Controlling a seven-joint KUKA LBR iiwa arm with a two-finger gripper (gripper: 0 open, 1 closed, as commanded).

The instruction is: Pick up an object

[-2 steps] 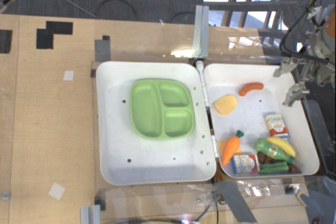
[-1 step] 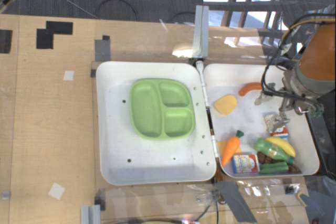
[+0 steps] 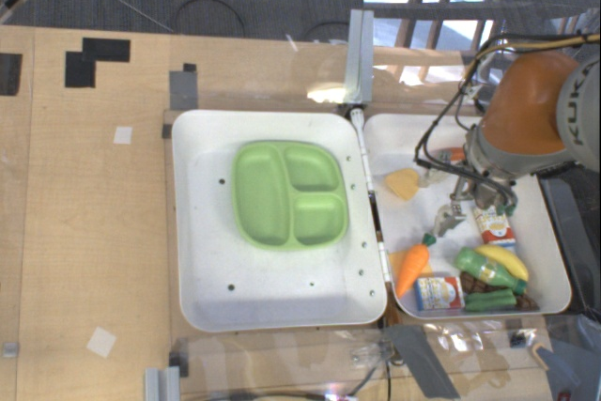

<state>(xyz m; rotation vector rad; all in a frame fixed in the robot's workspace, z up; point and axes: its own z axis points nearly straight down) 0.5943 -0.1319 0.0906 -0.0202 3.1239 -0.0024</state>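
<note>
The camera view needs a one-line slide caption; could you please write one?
Grey arm's claw hovers over the right white bin of toy food, beside a green divided plate in the left white bin.

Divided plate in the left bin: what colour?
Light green. The divided plate lies in the left bin, seen clearly in the camera view.

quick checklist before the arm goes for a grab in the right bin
1. Hand is above the right bin, not the left one: ok.
2. Something graspable lies close by: carrot just below it, small carton beside it: ok.
3. Hand free of any item: cannot tell, the fingers are too small to read.
4. Target stands apart from its neighbours: not ok, the banana, green bottle and can are crowded together.
5. Green tray in the left bin is away from the arm: ok.
</note>
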